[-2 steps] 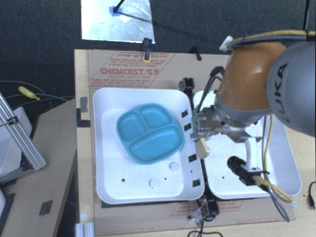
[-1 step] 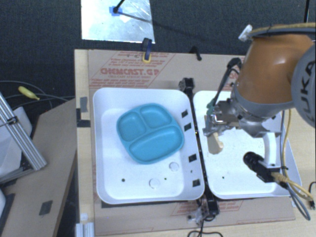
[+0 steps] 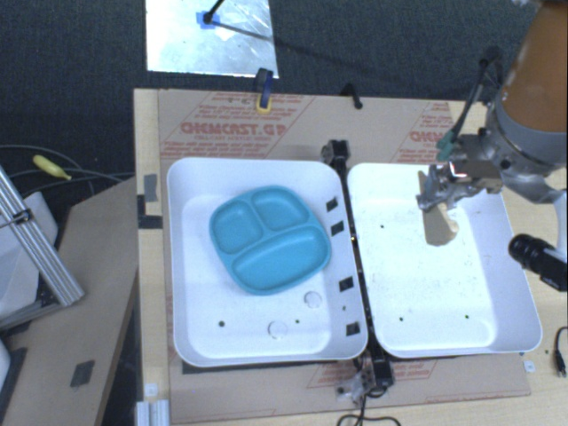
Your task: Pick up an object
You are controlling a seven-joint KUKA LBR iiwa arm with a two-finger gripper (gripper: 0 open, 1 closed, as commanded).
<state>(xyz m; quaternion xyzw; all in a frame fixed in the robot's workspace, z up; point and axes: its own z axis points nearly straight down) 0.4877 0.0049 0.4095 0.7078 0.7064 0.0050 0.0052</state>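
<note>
A tan object sits in the right bin, in its upper half, directly below the gripper. Whether it lies on the bin floor or hangs lifted from it cannot be told from this slanted view. The gripper's lower end meets the top of the object, and the state of the gripper cannot be determined. The arm enters from the right and stands over that bin. The left bin holds a blue divided plate, well apart and untouched. Judgement: the step in hand is the grasp or first lift. The next move calls for a straight rise, then confirmation that the object comes away with it.
</note>
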